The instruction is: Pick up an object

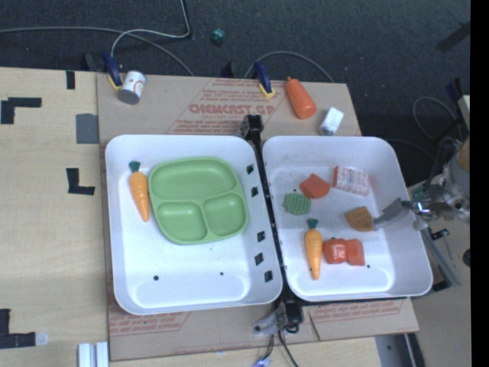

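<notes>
My gripper (393, 209) sits at the right edge of the frame, reaching in over the right wall of the right bin (405, 277). What I can see of it is a thin grey finger slanting down-left, tip just beside the brown lump (359, 219) at mid-right of that bin. Touching or a hair apart, can't tell from this angle.

Finger spread: can't tell. Nothing is visibly between them, so I'm not calling a hold.

Nearest candidate is that brown lump, directly left of the tip. It's roughly round, no real long axis, so approach angle hardly matters.

Other options, all further left in the same bin:
- red block (344, 251), lower centre, long axis left-right
- carrot (313, 251), just left of the block, long axis up-down in the frame, green top pointing up
- orange-red piece (314, 186) and green bumpy piece (296, 202), upper left area
- pale printed packet (351, 179), upper centre

Left bin (122, 228) holds a green divided plate (200, 199) and a second carrot (139, 193); well apart from me.

My read: go for the brown lump, short move left and down.
</notes>
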